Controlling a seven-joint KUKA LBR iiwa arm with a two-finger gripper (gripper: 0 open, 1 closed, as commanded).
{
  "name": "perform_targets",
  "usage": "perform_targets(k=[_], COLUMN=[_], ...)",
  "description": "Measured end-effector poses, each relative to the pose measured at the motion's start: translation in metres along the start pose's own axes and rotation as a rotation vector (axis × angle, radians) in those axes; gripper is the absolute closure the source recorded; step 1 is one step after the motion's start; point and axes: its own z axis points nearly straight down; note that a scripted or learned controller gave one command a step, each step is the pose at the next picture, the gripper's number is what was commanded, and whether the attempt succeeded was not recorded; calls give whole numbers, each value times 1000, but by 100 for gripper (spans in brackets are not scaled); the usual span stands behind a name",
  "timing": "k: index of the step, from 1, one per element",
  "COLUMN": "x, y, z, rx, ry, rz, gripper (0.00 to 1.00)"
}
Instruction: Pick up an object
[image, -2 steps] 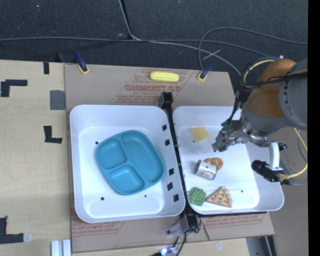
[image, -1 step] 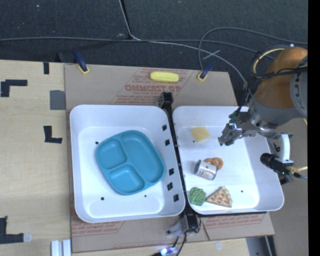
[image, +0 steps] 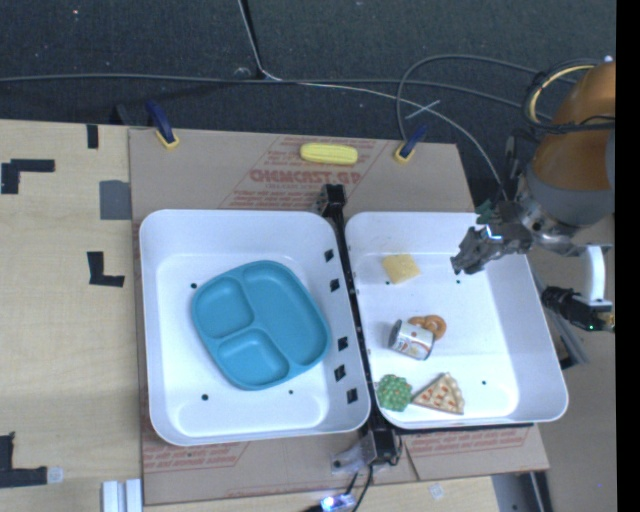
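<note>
We see the gripper (image: 466, 258) above the right bin's (image: 520, 330) far edge, fingers' spread unclear, with a yellow chip (image: 401, 268) lying just beside them.

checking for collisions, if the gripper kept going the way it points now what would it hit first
The gripper points down and left, so it would likely meet the right bin floor first, just short of the yellow cracker. Depth is unclear from above.

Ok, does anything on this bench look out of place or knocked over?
Two things. A yellow banana-like toy lies on the cardboard behind the bins, outside both. In the right bin, the small can lies tipped on its side against a pretzel-like piece. Nothing looks spilled or damaged.
</note>
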Motion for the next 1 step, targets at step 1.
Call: perform_targets(k=[1], x=[60], y=[-6], z=[13], rx=[7], ry=[3], rz=[-5], gripper=[100])
